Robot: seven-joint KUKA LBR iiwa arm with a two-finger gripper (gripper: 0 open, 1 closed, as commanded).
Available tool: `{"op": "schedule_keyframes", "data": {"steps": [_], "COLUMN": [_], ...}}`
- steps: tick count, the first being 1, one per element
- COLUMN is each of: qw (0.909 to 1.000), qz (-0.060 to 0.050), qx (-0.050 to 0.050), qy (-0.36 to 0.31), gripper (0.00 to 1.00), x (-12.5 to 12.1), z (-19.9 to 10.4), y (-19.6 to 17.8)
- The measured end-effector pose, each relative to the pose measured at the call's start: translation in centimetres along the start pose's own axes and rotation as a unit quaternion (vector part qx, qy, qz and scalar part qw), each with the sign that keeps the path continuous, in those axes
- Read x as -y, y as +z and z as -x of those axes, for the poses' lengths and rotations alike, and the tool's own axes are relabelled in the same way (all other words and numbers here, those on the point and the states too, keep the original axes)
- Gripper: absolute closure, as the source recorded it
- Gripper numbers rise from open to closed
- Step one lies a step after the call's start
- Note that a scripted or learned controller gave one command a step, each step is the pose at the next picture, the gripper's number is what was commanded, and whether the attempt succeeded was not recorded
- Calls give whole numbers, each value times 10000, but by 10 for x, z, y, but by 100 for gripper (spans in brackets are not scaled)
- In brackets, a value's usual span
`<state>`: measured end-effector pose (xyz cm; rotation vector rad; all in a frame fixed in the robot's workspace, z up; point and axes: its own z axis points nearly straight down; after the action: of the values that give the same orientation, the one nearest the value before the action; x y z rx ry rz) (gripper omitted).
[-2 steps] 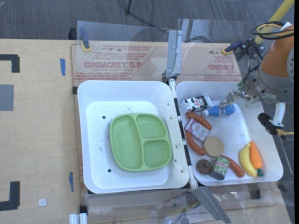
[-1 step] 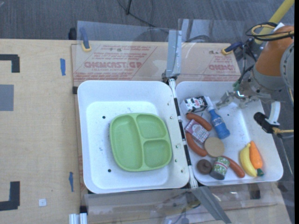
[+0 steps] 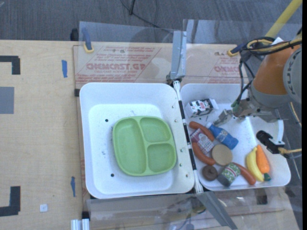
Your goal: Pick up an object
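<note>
My gripper [image 3: 224,117] hangs over the upper middle of the right bin [image 3: 284,176], reaching in from the right. Just below it and to the left lies a blue bottle [image 3: 224,137], its cap end close to the gripper tip. A black-and-white carton [image 3: 200,106] sits up and to the left of the gripper. Nothing is visibly held. Further down the bin lie two red sausages [image 3: 202,130] [image 3: 202,155], a tan disc [image 3: 222,154], a brown ring [image 3: 209,172], a green can [image 3: 230,174], a banana [image 3: 252,164] and a carrot [image 3: 262,160].
The left bin [image 3: 96,128] holds a green divided plate [image 3: 144,145]. A ridge between the bins [image 3: 184,143] separates them. A clear panel and a metal post [image 3: 178,56] stand behind the bins. The wooden bench [image 3: 33,128] stretches away to the left.
</note>
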<state>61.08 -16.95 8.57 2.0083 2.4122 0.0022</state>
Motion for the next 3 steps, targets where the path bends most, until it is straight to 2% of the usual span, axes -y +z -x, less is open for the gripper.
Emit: {"op": "schedule_keyframes", "data": {"steps": [1,2,3], "qw": [9999,9999,9999], "qz": [11,44,41], "qx": [-5,16,15], "qy": [-169,-139,-144], "gripper": [0,100,0], "x": [44,43,43], "z": [-77,-74,-74], "y": [-1,-13,-13]}}
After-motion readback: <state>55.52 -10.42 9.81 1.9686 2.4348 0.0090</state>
